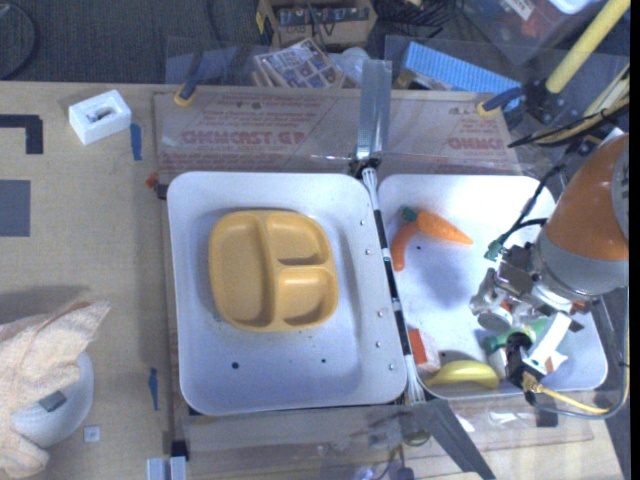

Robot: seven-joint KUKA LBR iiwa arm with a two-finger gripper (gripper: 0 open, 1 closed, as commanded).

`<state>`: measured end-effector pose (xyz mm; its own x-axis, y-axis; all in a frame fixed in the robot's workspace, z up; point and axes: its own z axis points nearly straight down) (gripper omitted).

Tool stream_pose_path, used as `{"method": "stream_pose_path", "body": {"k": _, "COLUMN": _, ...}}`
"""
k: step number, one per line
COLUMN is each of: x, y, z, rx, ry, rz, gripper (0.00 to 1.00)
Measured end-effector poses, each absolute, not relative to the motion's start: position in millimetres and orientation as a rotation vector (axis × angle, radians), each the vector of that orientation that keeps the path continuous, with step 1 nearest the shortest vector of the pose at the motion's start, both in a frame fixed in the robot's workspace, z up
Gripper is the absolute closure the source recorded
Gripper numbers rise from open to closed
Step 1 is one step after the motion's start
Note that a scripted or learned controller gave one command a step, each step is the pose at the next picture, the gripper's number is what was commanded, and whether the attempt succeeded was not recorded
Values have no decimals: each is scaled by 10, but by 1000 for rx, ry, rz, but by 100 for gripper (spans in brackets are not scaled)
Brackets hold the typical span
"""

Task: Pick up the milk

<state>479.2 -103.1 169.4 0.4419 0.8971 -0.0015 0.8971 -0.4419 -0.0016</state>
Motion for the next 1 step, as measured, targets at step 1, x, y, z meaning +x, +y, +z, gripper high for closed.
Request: {"method": "stream_pose_path", "body": {"k": 1, "x": 4874, "y": -1359, "z": 1891, "rx": -2578, "ry": -1797, "rz": 2, "gripper": 100}}
